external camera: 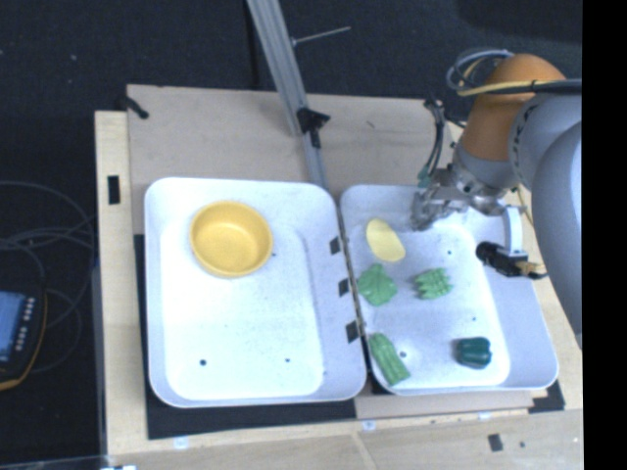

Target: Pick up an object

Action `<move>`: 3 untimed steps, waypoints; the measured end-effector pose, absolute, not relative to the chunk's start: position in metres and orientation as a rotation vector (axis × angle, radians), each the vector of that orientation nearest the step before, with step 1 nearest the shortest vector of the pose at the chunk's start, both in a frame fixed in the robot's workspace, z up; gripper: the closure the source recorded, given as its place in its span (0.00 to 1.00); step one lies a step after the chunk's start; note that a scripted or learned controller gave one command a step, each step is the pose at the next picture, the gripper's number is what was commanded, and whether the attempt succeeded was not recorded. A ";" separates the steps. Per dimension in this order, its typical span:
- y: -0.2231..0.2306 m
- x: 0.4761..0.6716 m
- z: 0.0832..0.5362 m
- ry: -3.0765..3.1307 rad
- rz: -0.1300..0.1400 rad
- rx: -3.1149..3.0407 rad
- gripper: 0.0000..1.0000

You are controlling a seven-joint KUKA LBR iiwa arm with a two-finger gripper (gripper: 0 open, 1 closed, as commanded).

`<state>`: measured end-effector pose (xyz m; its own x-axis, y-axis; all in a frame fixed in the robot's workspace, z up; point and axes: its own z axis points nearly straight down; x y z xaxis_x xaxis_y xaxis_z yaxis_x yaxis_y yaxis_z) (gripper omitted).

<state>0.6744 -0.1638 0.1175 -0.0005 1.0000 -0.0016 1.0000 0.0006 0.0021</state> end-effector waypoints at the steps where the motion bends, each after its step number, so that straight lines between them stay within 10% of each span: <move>1: -0.165 0.671 0.180 2.217 0.006 2.219 1.00; 3: -0.159 0.672 0.239 2.221 -0.001 2.221 1.00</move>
<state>0.6723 -0.1586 0.2390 0.0000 1.0000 -0.0009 1.0000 0.0000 0.0004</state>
